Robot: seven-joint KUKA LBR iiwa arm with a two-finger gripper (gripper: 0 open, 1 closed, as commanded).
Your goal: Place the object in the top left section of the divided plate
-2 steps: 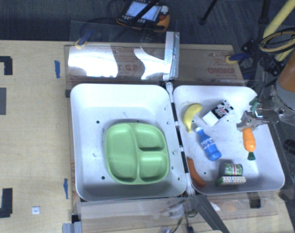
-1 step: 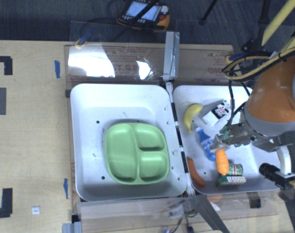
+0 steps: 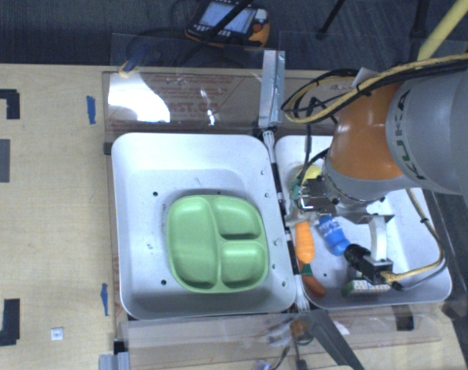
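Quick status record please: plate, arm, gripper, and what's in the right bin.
plate: green divided plastic plate, in left white bin, nothing placed on it
arm: grey arm with orange band, over right white bin
gripper: gripper low in right bin, above the items; hold cannot be told
items: orange carrot-shaped piece, blue piece beside it, reddish piece at near wall

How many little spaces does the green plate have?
3. The green plate has a big section on its left side, a small upper-right section and a small lower-right section. Nothing covers it.
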